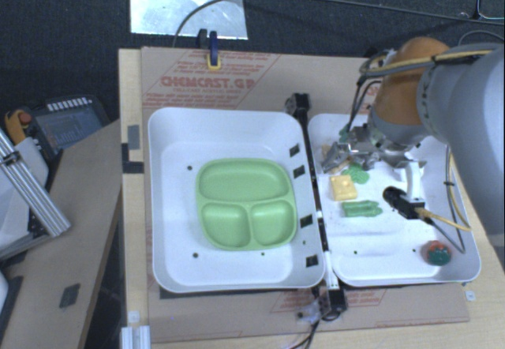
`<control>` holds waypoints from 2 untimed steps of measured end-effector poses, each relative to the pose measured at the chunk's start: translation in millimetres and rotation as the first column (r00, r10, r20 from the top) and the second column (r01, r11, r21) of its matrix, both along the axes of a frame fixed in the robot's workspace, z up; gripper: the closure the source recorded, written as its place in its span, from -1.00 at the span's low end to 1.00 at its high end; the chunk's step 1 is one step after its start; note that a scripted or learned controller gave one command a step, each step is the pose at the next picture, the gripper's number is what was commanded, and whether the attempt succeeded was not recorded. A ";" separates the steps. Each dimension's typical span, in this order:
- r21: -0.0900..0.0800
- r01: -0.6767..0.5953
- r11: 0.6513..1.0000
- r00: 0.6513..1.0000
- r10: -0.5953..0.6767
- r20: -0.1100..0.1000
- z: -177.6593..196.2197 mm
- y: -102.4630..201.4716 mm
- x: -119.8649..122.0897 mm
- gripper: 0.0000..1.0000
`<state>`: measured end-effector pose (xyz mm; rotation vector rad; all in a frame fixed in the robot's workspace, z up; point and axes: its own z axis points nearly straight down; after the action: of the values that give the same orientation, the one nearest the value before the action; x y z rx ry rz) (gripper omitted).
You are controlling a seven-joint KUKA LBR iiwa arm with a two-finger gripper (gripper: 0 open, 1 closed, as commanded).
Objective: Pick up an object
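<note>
Flat yellow block (343,187) just beside a green piece (362,209), right bin (394,260).

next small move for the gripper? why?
Probably a short drop straight down with the gripper. It sits low in the right bin, just above the yellow block and beside a small green piece, with nothing seen between its fingers. Whether they are open is unclear.
</note>
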<state>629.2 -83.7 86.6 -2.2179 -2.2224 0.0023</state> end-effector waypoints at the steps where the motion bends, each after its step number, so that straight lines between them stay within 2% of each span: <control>1: 0.000 0.000 1.000 1.000 0.000 0.004 13.9 -0.5 1.6 1.00; 2: -0.001 0.002 1.000 1.000 -0.002 0.009 65.1 -9.1 8.6 1.00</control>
<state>637.8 -92.8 151.7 -2.2252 -2.2256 -0.0062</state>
